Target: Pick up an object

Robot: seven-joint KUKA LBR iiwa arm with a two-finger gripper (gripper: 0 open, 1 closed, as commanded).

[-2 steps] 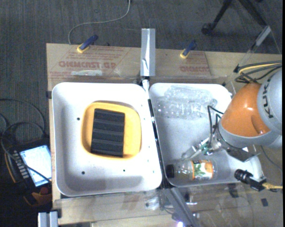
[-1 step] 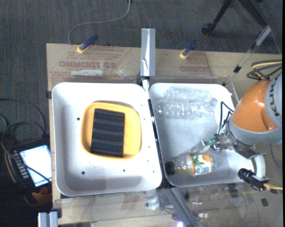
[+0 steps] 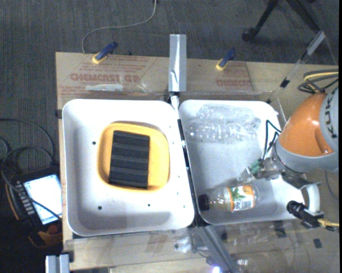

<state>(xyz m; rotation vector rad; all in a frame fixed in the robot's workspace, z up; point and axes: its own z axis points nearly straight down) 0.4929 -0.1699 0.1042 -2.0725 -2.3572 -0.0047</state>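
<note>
Now the arm point(image 3: 313, 135) hangs over the right bin point(image 3: 216, 152).
Bottle point(image 3: 230, 198) lies on its side along the near wall, crumpled plastic point(image 3: 225, 124) behind; orange sponge point(image 3: 134, 157) sits in the left bin point(image 3: 80, 152). Gripper point(image 3: 261, 168): grip can't be told.

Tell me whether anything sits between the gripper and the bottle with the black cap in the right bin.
Nothing visible does. The gripper hangs just above and right of the capped bottle, which lies on its side near the right bin's front wall. The crumpled clear plastic bottle lies apart, toward the back.
</note>
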